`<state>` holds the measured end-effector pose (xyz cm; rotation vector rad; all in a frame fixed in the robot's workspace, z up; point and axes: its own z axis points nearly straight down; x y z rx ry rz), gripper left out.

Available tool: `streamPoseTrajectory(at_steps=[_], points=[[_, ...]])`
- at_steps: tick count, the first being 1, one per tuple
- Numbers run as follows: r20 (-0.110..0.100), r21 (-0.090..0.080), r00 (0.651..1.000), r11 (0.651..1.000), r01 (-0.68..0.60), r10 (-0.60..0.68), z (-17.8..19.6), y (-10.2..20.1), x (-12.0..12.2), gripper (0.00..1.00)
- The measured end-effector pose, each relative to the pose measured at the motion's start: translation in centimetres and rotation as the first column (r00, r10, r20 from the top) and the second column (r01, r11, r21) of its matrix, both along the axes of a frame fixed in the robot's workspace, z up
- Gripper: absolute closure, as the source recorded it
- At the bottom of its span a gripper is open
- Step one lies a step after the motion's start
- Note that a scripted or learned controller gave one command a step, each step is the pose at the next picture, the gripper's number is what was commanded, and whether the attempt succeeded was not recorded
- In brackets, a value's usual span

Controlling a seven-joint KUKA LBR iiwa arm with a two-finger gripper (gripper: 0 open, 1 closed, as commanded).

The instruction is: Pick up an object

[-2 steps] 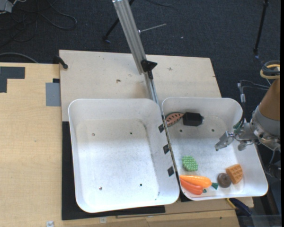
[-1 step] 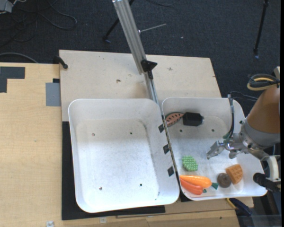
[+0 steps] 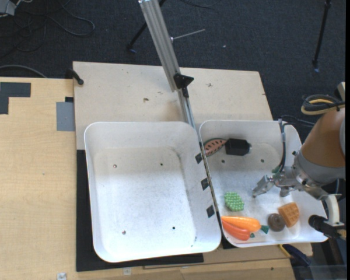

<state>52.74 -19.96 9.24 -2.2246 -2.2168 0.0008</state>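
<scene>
We see two white bins side by side on the bench. The left bin (image 3: 105, 156) is the bigger one, and we see small dark specks on its floor. The right bin (image 3: 268, 130) has all the toys in it.

The robot arm (image 3: 326, 144) comes in from the right. It is grey with an orange part near the wrist. Its gripper (image 3: 261, 189) hangs over the middle of the right bin. We see the two fingers (image 3: 258, 191) spread apart — nothing is between them.

Near the back of the right bin lies a black block (image 3: 237, 147). Just beside it, close to the wall between the bins, is a brown and orange striped thing (image 3: 214, 145). We cannot tell what it is.

At the front of the bin we see a green bumpy ball (image 3: 234, 202), below and to the left of the gripper. Near it lies an orange carrot (image 3: 241, 226) with a bit of green at one end, along the front edge. To the right of the carrot is a small brown round thing (image 3: 275, 221), and touching it is an orange square piece (image 3: 289, 213) — it looks like a waffle.

None of the toys touches the gripper. A long silver bar (image 3: 163, 42) slants up from where the two bins meet.
</scene>
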Motion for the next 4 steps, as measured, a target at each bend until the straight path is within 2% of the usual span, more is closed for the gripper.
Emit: streamPoseTrajectory(at_steps=[1,3,4], points=[[-0.001,0.001,1.0,1.0,0.004,-0.004,1.0,-0.1,0.0,1.0],[0.003,-0.001,1.0,1.0,0.006,-0.006,10.1,-1.3,-0.9,1.0],[0.003,-0.001,1.0,1.0,-0.006,0.006,13.4,-1.4,-0.9,1.0]])
